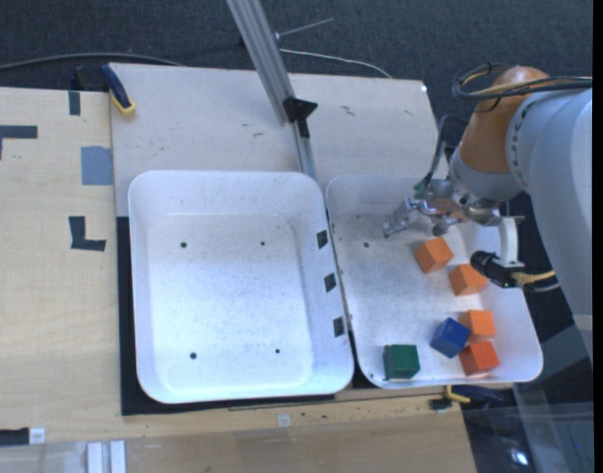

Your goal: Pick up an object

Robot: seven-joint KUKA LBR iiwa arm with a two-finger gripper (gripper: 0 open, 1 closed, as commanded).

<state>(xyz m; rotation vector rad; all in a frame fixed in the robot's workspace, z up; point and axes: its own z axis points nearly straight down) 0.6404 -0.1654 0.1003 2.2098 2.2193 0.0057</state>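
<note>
The right bin [366, 294] holds several small blocks. An orange block [433, 254] lies just below and right of my gripper [415, 227]. Another orange block [467, 280] sits beside it toward the bin's right wall. Near the front right corner are a third orange block [481, 323], a blue block [449, 337] and a red-orange block [479, 358]. A green block [401, 361] rests at the front edge. My gripper hovers low over the bin's back part, open, with nothing between its fingers.
The left bin [144, 264] stands beside the right one, and they share a raised rim down the middle. A slanted metal rail [267, 57] runs from the top down to the bins' back edge. The grey arm [548, 166] fills the right side.
</note>
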